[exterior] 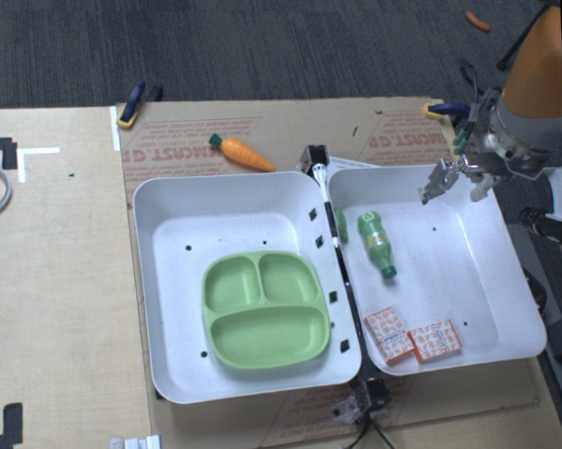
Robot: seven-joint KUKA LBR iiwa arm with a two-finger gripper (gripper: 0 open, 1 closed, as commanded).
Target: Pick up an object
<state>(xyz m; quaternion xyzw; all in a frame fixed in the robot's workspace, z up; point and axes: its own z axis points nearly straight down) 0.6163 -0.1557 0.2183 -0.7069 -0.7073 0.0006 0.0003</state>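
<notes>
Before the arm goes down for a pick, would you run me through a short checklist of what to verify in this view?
1. Gripper carrying nothing: ok, nothing shows between its fingers.
2. Gripper over the right bin: ok, near its far edge.
3. Green bottle free to grasp: ok, lying apart from the two red boxes.
4. Gripper lined up above the bottle: not ok, it is off to the right.
5. Green plate out of the way: ok, in the left bin.

The arm (536, 65) is cut off by the picture's right edge.
</notes>
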